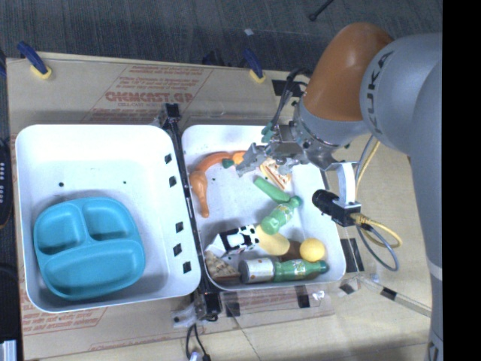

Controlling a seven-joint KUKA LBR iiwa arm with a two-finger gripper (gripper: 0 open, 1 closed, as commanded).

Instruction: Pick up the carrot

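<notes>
The carrot (201, 177) is orange and curved. It lies in the upper left part of the right bin (225, 138), running from near the divider up and then right. My gripper (255, 159) hangs over the upper middle of that bin, right at the carrot's right-hand end. The wrist hides the spot where the two meet, so I cannot tell whether they touch.
Crowded in the right bin's lower half are a green bottle (278, 218), a green pod-like piece (272, 189), a lemon (313, 250), a black-and-white toy (240, 238) and a lying dark bottle (282, 269). A blue divided tray (89, 243) sits in the left bin (90, 145).
</notes>
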